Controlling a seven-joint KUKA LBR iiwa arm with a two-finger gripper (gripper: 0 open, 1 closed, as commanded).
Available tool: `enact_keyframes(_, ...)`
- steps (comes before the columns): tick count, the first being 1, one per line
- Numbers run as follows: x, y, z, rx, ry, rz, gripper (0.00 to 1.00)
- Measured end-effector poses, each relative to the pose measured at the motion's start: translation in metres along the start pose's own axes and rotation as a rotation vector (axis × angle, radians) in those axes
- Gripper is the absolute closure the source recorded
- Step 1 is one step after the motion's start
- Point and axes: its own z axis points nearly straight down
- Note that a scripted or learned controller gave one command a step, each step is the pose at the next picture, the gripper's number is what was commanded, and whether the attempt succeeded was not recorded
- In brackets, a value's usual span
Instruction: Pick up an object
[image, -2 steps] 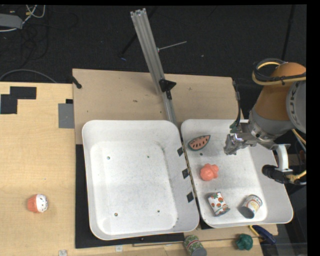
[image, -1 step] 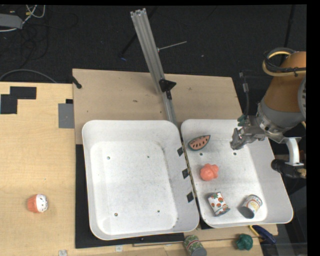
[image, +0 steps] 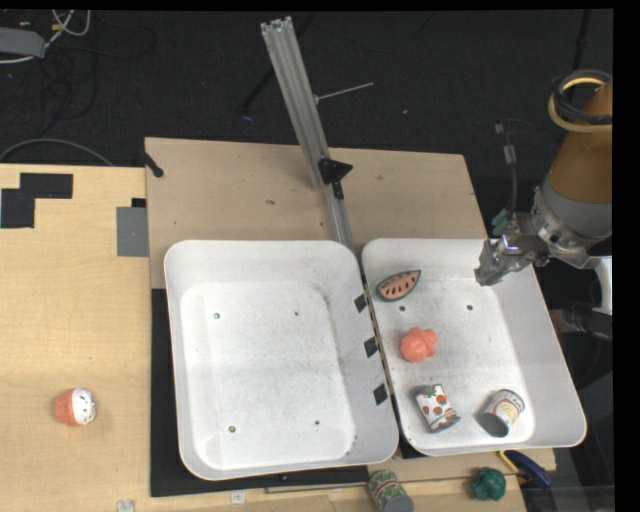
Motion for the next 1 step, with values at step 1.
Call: enact_keyframes(1,-0.0013,0.0005,-0.0366,0.000,0.000,0.000,1.00)
